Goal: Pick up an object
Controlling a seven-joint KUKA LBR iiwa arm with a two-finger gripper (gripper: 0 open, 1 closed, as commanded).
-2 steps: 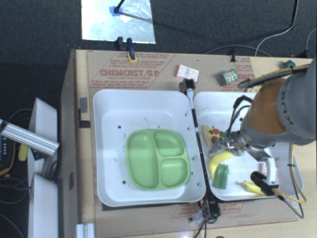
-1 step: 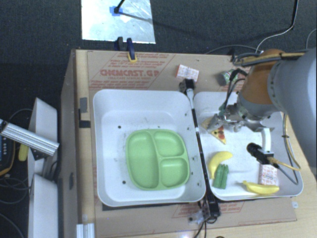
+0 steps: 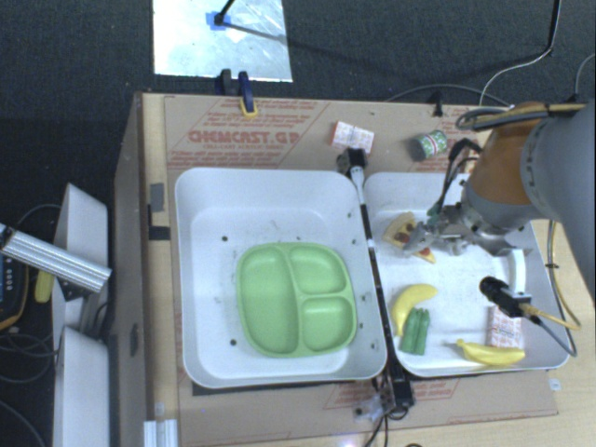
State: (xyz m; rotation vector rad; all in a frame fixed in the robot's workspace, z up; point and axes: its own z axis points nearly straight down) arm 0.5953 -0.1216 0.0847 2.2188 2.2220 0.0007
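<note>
My gripper [image 3: 436, 238] reaches in from the right and hangs low over the back left part of the right bin [image 3: 466, 186]. Just to its left lies a yellow and brown toy food piece [image 3: 401, 230], and a small orange piece [image 3: 427, 255] sits right under it. Nearer the front lie a short yellow banana piece [image 3: 413, 297], a green vegetable [image 3: 415, 331], a whole yellow banana [image 3: 491, 352] and a pink and white packet [image 3: 504, 327]. Nothing shows between the gripper and any of these things.
The left bin [image 3: 205, 203] holds a green divided plate [image 3: 296, 298]. On the cardboard behind the bins stand a small green can [image 3: 430, 144] and a white and red packet [image 3: 353, 137]. The wall between the bins [image 3: 366, 240] runs close to the gripper's left.
</note>
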